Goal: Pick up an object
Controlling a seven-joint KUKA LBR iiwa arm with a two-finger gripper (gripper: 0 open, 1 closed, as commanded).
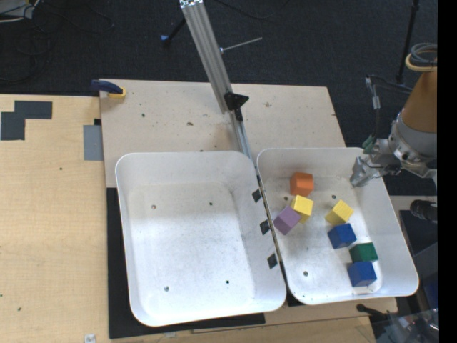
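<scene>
1. The yellow cube [341, 211] is lying in the right bin [400, 263], nearest the tool among the blocks, down and to the view's left of it, clear of the others.
2. Being a cube, it is showing no long axis; it is sitting turned so its corners point across the bin.
3. The orange cube [302, 184] is sitting further left, well apart.
4. The gripper [363, 171] is hovering near the bin's upper right wall, gripping nothing; whether it is apart or together cannot be told.
</scene>
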